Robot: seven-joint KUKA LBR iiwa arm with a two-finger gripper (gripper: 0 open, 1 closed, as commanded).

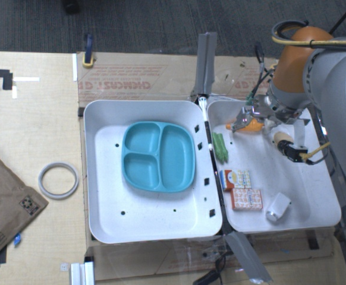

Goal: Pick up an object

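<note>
My gripper (242, 122) hangs low over the far end of the right bin (315, 218), reaching in from the right under the orange-banded wrist. A small orange object (255, 124) lies right beside the gripper's tip, touching it or nearly so. Whether it is gripped is hidden. Further objects lie in this bin: a green oblong piece (220, 148) by the left wall, a small white and red box (235, 178), a pinkish box (247, 199) just below it, and a white lump (277, 208) near the front right.
The left bin (101, 212) bears a blue divided plate (159, 157). A roll of tape (58, 179) and a brown cardboard box (3, 209) lie on the bench to the left. A grey divider post (205, 64) stands between the bins at the back.
</note>
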